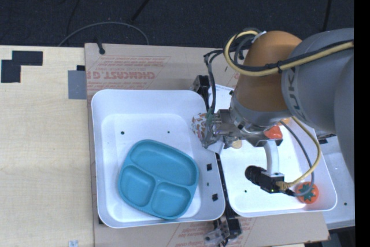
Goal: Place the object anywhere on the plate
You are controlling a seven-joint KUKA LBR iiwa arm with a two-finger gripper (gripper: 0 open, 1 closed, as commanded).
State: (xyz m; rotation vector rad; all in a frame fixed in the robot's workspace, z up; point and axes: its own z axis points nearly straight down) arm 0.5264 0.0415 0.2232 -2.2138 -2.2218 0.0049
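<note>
The arm's claw (213, 135) hangs at frame centre over the seam between 2 white bins, just beside a small pale speckled object (199, 123) at the right wall of the left bin (110, 124); whether the claw is clenched or released cannot be told. The blue 3-section plate (157, 179) lies lower left in that bin, apart from the object. An orange toy (309, 194) sits in the lower right corner of the right bin (243, 205).
</note>
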